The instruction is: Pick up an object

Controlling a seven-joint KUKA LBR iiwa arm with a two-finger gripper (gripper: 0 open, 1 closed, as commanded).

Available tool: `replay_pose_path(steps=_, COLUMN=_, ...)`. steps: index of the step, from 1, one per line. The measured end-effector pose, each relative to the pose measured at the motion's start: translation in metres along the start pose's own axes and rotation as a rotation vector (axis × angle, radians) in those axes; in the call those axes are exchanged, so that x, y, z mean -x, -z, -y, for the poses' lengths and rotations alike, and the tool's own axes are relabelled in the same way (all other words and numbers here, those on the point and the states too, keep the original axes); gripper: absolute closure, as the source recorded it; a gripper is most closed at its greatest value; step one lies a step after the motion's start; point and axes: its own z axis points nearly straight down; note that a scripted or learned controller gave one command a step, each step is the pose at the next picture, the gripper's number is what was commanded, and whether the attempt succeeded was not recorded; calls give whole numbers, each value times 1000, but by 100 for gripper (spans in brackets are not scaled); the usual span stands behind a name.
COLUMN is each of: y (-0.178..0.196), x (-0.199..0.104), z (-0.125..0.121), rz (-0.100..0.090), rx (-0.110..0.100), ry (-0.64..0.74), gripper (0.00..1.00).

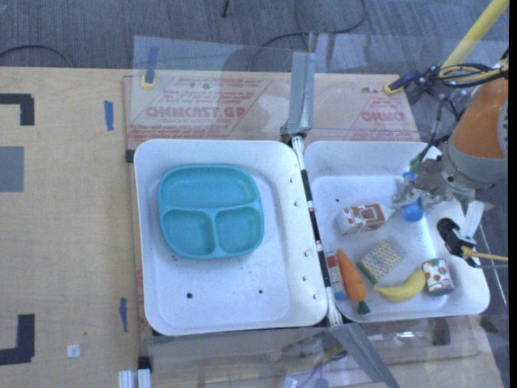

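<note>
The right bin holds a small white and brown carton, an orange carrot, a tan checkered packet, a yellow banana and a small can with red print. My gripper hangs over the bin's right part, just right of the carton. A small blue round thing sits directly below it; I cannot tell whether the two touch. The orange band of the arm rises behind at the right edge.
A teal divided plate lies in the left bin. A metal divider and clear panels stand behind the bins. Cables and a yellow rod hang near the arm at the upper right.
</note>
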Motion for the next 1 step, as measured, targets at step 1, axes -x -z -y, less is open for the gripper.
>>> replay_pose_path(steps=1, y=76, x=-53, z=-3, rz=4, rx=-7, ry=-51, gripper=100)
